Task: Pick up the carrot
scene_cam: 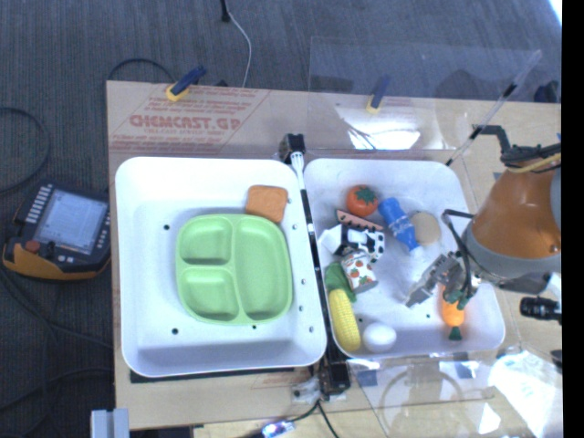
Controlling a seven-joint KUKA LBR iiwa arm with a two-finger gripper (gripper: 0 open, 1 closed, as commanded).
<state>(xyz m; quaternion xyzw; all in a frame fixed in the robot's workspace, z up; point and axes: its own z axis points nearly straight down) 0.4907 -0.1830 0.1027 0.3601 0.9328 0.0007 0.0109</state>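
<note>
Two white bins (137,245) on a brown board (182,121), dark carpet (91,26) around; tool (447,281) grip unclear.

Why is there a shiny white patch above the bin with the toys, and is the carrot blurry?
In the camera view, the patch is light glaring off a clear sheet behind the right bin. The carrot is soft-edged and small beside the gripper, though its orange colour reads clearly. The green tray is evenly lit, with faint shadows.
</note>
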